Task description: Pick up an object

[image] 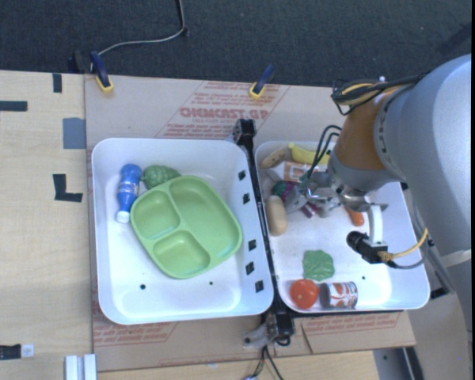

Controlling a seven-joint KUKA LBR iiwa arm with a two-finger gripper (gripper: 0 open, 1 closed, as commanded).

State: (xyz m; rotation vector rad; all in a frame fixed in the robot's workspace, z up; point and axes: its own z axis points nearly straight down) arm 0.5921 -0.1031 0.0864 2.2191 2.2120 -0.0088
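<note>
My gripper point(307, 200) is low in the right bin point(408, 291), in its upper middle, among a small cluster of dark and pink items point(289, 190). A tan cylinder point(276, 214) lies just left of it. A yellow banana-like piece point(302, 153) and a beige piece point(274, 157) sit at the bin's far edge. Nearer the front lie a green leafy toy point(318, 264), a red tomato point(304, 293) and a small can point(340, 294). The wrist hides the fingers.
The left bin point(111, 291) holds a green divided tray point(185, 225), a blue bottle point(128, 191) and a green leafy item point(160, 176). A black clip divider point(252, 212) runs between the bins. The arm covers the right bin's right side.
</note>
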